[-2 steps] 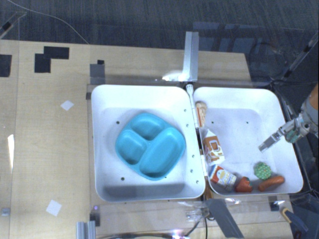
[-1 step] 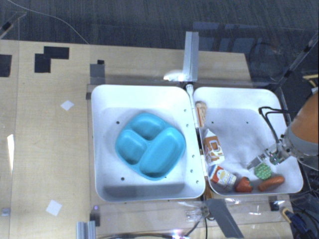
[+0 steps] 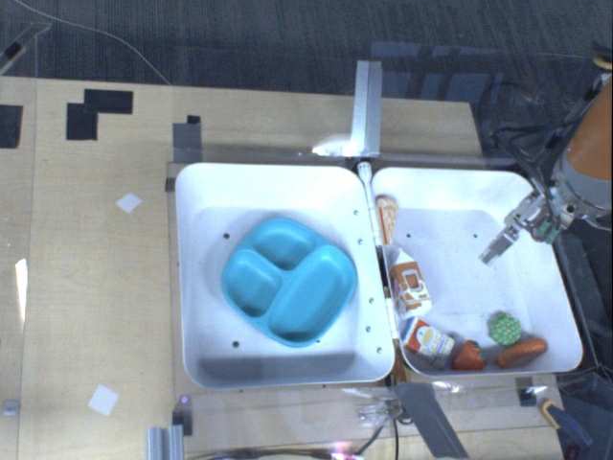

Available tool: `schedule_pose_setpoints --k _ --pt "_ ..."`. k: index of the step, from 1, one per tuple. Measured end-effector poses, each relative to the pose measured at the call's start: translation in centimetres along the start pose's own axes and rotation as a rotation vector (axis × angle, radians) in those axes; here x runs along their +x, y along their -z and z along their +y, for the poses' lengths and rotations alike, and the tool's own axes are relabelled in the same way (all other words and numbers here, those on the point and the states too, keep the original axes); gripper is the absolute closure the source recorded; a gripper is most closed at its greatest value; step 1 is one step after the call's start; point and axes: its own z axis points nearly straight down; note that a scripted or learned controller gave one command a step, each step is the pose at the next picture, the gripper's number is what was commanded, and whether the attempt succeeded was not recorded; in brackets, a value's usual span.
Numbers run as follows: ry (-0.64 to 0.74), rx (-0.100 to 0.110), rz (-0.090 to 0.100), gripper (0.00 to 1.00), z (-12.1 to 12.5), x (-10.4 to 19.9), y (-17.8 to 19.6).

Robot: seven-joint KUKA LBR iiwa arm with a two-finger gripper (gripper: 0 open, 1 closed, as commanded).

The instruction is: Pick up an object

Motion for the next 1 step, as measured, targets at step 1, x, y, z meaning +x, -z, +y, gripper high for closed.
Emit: schedule_pose_setpoints --k 1 --pt "0.175 -0.001 -0.002 0.0 1.8 -4.95 4.04"
